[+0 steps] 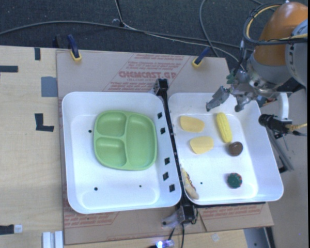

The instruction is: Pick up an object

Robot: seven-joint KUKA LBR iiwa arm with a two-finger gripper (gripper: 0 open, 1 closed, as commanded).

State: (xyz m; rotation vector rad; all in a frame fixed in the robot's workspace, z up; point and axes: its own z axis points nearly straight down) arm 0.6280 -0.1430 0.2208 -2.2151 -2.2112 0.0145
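My gripper (228, 102) hangs open over the far side of the right bin (258, 138), its two grey fingers spread apart with nothing between them. Just below it lies a yellow corn cob (224, 126). Two pale yellow food pieces (191, 124) (201, 144) lie to the left of the cob. A brown round piece (235, 149) and a dark green ball (234, 180) sit toward the bin's near right. A tan object (189, 186) leans against the bin's near left wall.
The left bin (72, 138) holds a green divided plate (126, 140). A black divider (168, 138) runs between the bins. Cables cross the dark floor behind the bench, and clamps (74, 50) (199, 61) hold the cardboard sheet.
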